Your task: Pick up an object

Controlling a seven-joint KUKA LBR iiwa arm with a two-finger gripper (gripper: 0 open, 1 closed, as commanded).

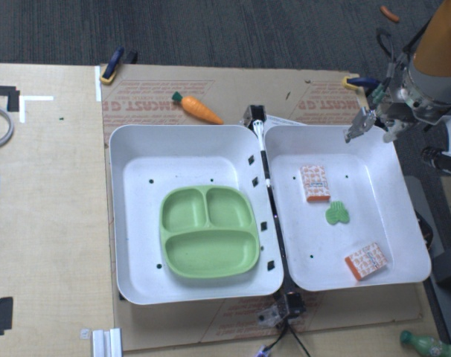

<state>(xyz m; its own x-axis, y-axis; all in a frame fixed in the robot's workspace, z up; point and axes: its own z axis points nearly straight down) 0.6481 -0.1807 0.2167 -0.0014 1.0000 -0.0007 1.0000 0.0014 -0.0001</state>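
On the cardboard behind the left bin [129, 222] lies a toy carrot [198, 108], beside red printing too blurred to read. A green divided plate [209, 231] sits inside that bin. Rightward, the right bin [404, 199] holds a small carton [315, 182] with illegible red print, a green toy [337, 214] and another carton [366, 261]. Above its far corner hangs the gripper [374, 121], fingers [357, 129] spread, carrying nothing.

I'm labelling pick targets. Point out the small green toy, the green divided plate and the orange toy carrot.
Small green toy [337, 215], camera view, its middle.
Green divided plate [209, 233], camera view, centre divider.
Orange toy carrot [201, 109], camera view, its body.
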